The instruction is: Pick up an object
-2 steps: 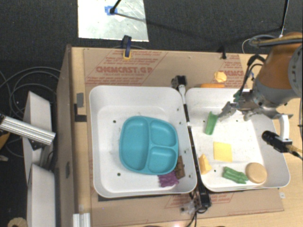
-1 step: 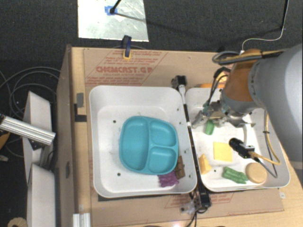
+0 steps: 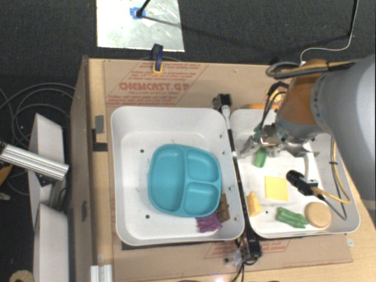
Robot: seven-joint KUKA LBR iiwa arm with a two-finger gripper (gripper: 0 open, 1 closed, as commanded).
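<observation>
A cardboard-covered bench (image 3: 176, 84) bears two white bins (image 3: 126, 157), side by side.

Readable text: one item. The brown cardboard sheet (image 3: 158, 81) under the two bins carries red print along its far strip, at 12 o'clock from the left bin (image 3: 126, 175). The large line reads roughly "CHEMCAST GP"; the final characters are uncertain. Smaller red lines sit above and below that word, too fine to read.

More red print shows on the near edge of the same cardboard, at 6 o'clock from the seam between the bins; illegible.

The shiny sheet (image 3: 141, 16) on the dark floor at 12 o'clock bears no legible marking. No numbers or labels readable on the bins' contents.
</observation>
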